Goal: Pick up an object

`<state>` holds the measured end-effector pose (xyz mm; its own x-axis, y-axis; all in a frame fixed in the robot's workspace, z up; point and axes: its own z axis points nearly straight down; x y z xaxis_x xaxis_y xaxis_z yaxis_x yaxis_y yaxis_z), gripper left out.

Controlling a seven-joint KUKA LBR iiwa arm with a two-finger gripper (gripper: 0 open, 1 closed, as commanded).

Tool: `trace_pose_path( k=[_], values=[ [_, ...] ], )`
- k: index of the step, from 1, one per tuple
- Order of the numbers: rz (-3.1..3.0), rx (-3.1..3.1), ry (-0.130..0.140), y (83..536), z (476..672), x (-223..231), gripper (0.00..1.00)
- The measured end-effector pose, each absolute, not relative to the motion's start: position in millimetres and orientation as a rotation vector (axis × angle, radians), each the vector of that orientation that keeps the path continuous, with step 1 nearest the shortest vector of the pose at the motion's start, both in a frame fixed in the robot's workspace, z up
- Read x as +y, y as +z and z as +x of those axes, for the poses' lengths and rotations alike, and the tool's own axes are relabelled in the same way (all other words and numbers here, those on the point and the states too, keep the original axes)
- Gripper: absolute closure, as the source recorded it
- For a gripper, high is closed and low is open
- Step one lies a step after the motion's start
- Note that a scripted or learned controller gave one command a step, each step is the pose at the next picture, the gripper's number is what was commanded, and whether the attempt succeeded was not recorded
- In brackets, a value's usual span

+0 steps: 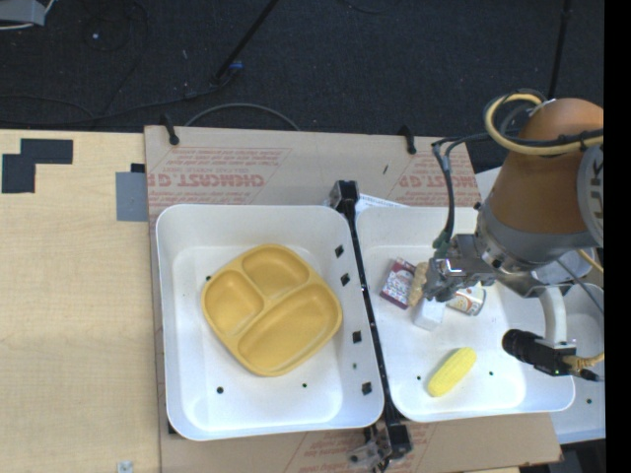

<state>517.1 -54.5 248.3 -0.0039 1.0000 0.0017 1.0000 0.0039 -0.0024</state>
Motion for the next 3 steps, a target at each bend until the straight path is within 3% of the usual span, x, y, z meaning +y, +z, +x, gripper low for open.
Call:
trace_pose_path(
  k=[3],
  values=[
    [-2.213,-2.225,0.002,239,523.7,89,1.0]
  ],
)
